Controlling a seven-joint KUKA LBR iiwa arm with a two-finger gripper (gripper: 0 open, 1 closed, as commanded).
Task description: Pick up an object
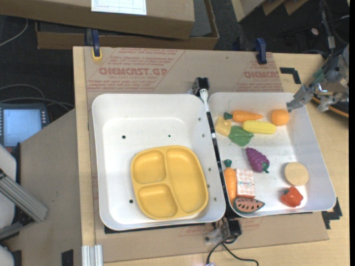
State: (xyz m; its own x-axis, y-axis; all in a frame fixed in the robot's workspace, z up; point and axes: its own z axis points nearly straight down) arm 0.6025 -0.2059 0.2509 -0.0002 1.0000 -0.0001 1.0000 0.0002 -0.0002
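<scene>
Grey gripper (299,98), orange-banded wrist.

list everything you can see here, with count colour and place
bins: 2, white, side by side on the bench
tray: 1, yellow, three compartments, left bin
carrots: 2, orange, right bin, one at the top, one at the bottom left
orange: 1, right bin top
corn: 1, yellow, below the top carrot
grapes: 1, purple, right bin middle
carton: 1, white and red, bottom
watermelon slice: 1, bottom edge
gripper: 1, grey, over the right bin's top right rim
</scene>
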